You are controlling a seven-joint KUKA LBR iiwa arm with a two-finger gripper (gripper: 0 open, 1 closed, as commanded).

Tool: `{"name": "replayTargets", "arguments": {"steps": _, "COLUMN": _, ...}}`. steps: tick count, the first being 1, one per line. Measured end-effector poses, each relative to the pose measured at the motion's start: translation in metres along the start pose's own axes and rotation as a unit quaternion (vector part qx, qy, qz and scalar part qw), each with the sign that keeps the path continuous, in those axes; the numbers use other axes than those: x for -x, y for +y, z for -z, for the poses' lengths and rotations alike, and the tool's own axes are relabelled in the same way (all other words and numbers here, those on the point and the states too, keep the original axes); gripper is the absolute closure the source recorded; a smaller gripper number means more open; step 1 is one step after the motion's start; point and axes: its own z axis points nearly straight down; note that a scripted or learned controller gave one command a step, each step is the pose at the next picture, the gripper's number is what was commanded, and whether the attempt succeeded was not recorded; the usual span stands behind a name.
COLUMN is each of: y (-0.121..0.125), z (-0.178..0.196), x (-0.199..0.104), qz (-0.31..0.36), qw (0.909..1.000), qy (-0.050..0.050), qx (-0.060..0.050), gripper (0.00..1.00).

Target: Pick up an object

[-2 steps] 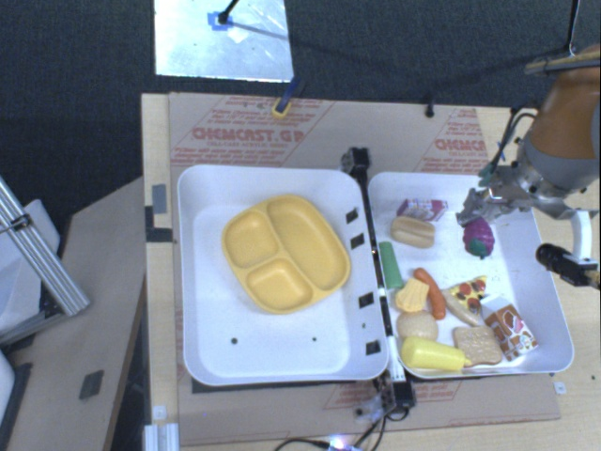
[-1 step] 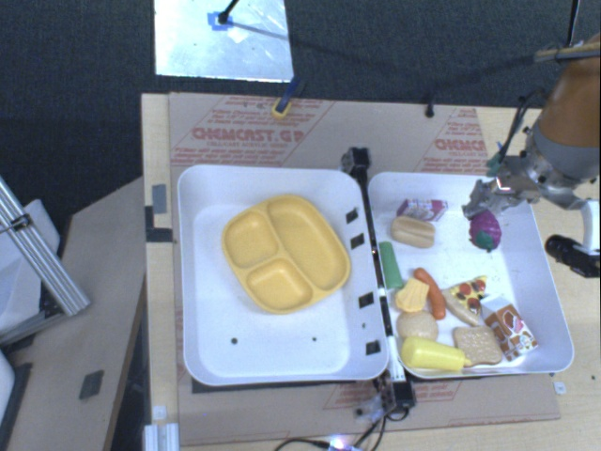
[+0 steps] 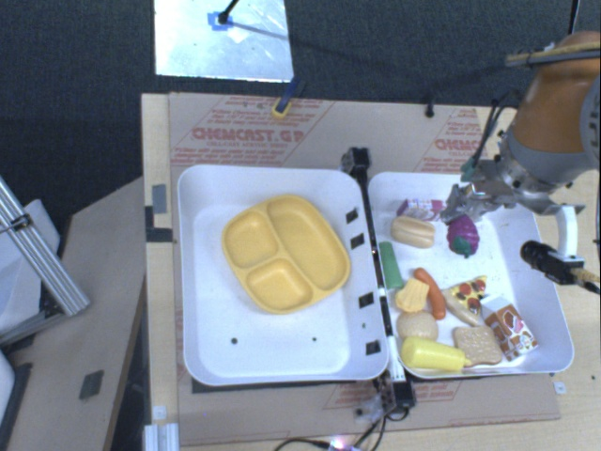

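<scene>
The arm (image 3: 554, 111) is being reached in from the right, its gripper (image 3: 467, 205) lowered over the right bin (image 3: 545, 294), just above the purple toy (image 3: 462, 236); its grasp cannot be told.

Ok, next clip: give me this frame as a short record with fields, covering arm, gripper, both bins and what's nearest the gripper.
arm: reaches in from the right, over the right bin
gripper: low over that bin's far part, fingers unclear
nearest: purple toy, just below the gripper
left bin: yellow divided plate
right bin: toy foods, including bread roll, carrot, pizza slice
</scene>
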Motion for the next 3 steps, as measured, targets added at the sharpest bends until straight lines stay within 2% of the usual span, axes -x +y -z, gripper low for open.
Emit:
{"name": "replayTargets", "arguments": {"steps": 1, "y": -0.021, "z": -0.017, "x": -0.047, "qz": -0.001, "qw": 1.0, "qy": 0.0, "qx": -0.001, "gripper": 1.0}}
{"name": "replayTargets", "arguments": {"steps": 2, "y": -0.021, "z": -0.014, "x": -0.04, "qz": -0.003, "qw": 1.0, "qy": -0.001, "qx": 0.0, "gripper": 1.0}}
{"name": "replayTargets", "arguments": {"steps": 3, "y": -0.023, "z": 0.003, "x": -0.047, "qz": -0.002, "qw": 1.0, "qy": -0.001, "qx": 0.001, "gripper": 1.0}}
